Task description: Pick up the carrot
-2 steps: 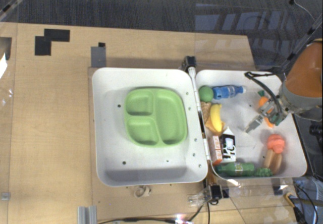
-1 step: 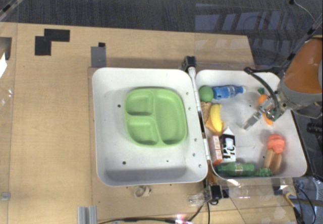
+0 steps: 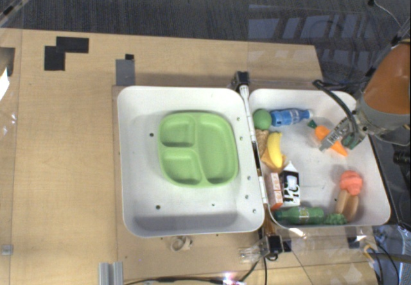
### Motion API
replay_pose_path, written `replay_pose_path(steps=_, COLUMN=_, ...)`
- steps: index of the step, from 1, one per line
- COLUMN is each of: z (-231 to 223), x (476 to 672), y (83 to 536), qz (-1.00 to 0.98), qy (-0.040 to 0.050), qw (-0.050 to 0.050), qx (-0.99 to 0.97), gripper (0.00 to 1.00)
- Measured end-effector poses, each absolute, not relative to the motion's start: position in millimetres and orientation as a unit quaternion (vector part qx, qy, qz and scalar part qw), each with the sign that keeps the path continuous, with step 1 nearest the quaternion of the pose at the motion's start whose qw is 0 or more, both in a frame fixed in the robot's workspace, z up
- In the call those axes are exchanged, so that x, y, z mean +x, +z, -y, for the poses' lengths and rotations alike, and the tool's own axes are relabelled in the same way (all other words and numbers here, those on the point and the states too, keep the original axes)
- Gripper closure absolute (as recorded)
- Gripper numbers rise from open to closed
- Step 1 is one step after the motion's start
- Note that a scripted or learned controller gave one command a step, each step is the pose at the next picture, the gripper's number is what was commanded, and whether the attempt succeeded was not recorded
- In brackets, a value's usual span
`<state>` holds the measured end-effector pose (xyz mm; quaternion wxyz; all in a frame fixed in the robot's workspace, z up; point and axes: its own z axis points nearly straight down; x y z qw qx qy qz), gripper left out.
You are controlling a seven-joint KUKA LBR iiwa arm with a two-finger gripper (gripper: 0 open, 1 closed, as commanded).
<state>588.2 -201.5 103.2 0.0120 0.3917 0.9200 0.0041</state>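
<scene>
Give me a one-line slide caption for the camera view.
Arm's hand at the carrot in the right bin; green divided plate in the left bin.

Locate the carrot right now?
In the camera view the carrot lies in the right bin, upper right area, at the gripper, just right of the blue bottle.
</scene>
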Motion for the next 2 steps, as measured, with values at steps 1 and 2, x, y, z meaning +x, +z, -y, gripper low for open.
replay_pose_path(steps=1, z=134.1, x=543.4, y=155.6, qz=-0.86, qy=0.0027, qw=0.004, qx=0.511, gripper=1.0)
replay_pose_path(steps=2, z=202.0, x=567.2, y=89.9, qz=-0.941, qy=0.0007, qw=0.009, qx=0.339, gripper=1.0)
